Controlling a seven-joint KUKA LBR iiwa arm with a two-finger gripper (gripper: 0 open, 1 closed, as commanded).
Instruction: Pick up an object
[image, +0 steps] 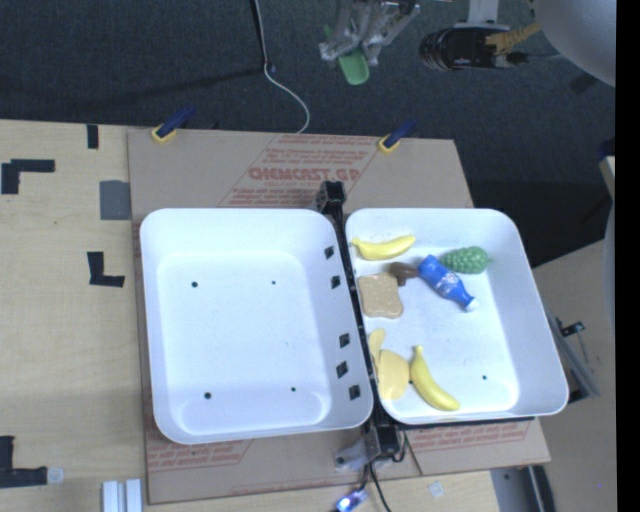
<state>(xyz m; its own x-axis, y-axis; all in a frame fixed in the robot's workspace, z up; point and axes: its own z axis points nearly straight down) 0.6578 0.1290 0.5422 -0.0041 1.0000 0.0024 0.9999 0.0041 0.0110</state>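
Looking down from the camera view: gripper (358, 45) raised high above the bench's far edge, fingers pinched on a small green object (354, 68), well apart from both bins. Left bin (165, 250) bare; right bin (510, 245) holding two bananas (383, 246) (432, 381), a blue bottle (446, 283), a green bumpy piece (466, 260), a tan slice (381, 297) and a pale yellow item (392, 374). Risk from here, as judged: thin grip near the fingertips, so a jolt or fast swing could shake the green object loose onto the dark floor.
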